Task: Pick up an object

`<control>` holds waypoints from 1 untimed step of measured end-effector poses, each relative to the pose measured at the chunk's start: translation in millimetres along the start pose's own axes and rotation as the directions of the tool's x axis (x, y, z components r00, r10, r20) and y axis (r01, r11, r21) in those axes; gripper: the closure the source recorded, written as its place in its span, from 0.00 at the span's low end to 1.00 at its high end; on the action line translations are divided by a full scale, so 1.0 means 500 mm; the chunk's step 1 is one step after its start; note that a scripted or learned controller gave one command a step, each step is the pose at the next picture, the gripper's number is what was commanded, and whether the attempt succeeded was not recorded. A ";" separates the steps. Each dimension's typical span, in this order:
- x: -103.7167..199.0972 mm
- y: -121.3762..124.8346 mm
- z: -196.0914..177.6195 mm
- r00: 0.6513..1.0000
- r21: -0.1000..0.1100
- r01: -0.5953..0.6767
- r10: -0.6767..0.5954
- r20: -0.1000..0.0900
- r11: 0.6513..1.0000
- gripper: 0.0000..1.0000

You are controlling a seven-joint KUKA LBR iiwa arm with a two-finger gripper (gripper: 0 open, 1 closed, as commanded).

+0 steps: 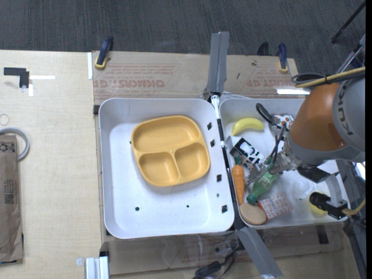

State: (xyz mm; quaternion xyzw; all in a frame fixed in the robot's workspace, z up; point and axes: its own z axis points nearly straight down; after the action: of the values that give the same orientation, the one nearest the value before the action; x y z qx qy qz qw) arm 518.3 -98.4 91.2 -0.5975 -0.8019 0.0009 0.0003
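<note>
A wooden bench (46,173) carried two white bins. The left bin (116,214) held one yellow divided plate (170,150). The right bin (302,217) held the clutter meant for picking: one banana (247,125), one carrot (238,183), one green bottle (261,185). The gripper (272,166) hung above the bottle; whether it gripped anything could not be told.

Arm casing (356,112): grey, smooth and rounded, with part of a dark printed letter showing near the orange band.
Orange band (317,118): glossy, bulging like a dome, just beside the grey casing on its bin side.
Wrist section (314,153): grey collar under the orange band, narrowing downwards.
Claw (268,168): small dark metal assembly below the wrist section; details too fine to tell.
Cables (273,127): thin black leads curving from beside the orange band toward the claw.
</note>
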 end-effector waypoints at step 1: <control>-0.002 -0.001 -0.017 1.000 0.000 -0.004 0.004 0.000 1.000 1.00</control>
State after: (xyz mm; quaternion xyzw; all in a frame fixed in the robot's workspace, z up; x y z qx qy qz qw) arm 518.2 -99.3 100.0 -0.5992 -0.8006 0.0010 0.0003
